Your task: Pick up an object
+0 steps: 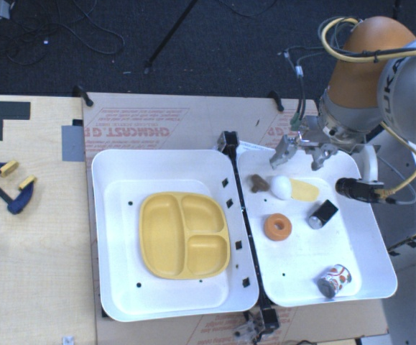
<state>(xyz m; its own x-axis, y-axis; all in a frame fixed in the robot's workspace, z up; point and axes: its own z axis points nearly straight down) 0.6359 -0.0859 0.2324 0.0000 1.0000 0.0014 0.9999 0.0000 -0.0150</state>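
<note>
My gripper (299, 157) hangs over the back of the right bin (369, 261), open, with nothing between its fingers (279, 156). Just below it lie a white egg-shaped object (282, 187), a small brown lump (256, 184) to the egg's left, and a flat yellow piece (306, 190) to its right. Further forward sit an orange ring (278, 226) and a black block (323, 214). A crushed can (334, 279) lies near the bin's front right corner.
The left bin (114, 185) holds a yellow divided plate (185, 234). A black divider strip (238, 207) runs between the two bins. Blue clamps (10, 185) lie on the wooden bench at far left. A black cylinder (353, 188) sticks out at the arm's right side.
</note>
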